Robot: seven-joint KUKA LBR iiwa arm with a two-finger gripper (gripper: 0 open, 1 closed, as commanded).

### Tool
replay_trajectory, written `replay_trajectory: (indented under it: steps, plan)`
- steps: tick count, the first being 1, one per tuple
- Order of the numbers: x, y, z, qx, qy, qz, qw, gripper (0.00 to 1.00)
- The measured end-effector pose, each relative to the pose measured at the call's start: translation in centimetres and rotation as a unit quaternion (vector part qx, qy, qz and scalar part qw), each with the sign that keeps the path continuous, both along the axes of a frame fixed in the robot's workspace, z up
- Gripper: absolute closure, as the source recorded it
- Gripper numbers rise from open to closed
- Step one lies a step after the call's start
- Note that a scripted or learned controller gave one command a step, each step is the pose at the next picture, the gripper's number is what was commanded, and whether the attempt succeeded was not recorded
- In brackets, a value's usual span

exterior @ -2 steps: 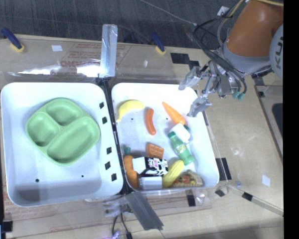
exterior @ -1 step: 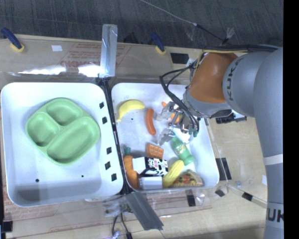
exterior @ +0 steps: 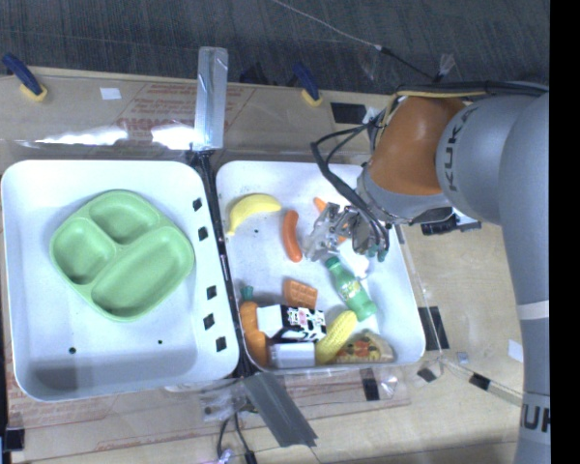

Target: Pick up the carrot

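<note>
The carrot (exterior: 252, 329), orange with a small green top, lies along the left wall of the right bin (exterior: 398, 259), near its front corner. It is wedged beside a black-and-white milk carton (exterior: 301, 322). The gripper (exterior: 336, 235) hangs over the middle of the right bin, between a red sausage (exterior: 291, 235) and a green bottle (exterior: 350, 289). It is well up and to the right of the carrot and apart from it. The grey arm with its orange band (exterior: 416, 148) reaches in from the right.
The right bin also holds a banana (exterior: 252, 208), an orange cracker (exterior: 301, 293), a corn cob (exterior: 335, 333), a printed packet (exterior: 369, 348) and a small orange piece (exterior: 319, 203). A green divided plate (exterior: 123, 251) lies in the left bin (exterior: 39, 356).
</note>
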State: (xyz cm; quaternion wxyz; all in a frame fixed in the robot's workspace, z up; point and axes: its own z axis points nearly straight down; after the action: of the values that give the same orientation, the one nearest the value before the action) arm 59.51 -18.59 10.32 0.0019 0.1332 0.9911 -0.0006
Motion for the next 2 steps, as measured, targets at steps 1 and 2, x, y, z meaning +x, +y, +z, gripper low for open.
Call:
replay_trajectory:
  steps: [1, 2]
  plan:
    - [0.0, 0.0, 0.0, 0.0001, 0.0, 0.0, 1.0, 0.0]
    - [0.2, 0.2, 1.1, -0.0006, -0.001, 0.004, 1.0, 1.0]
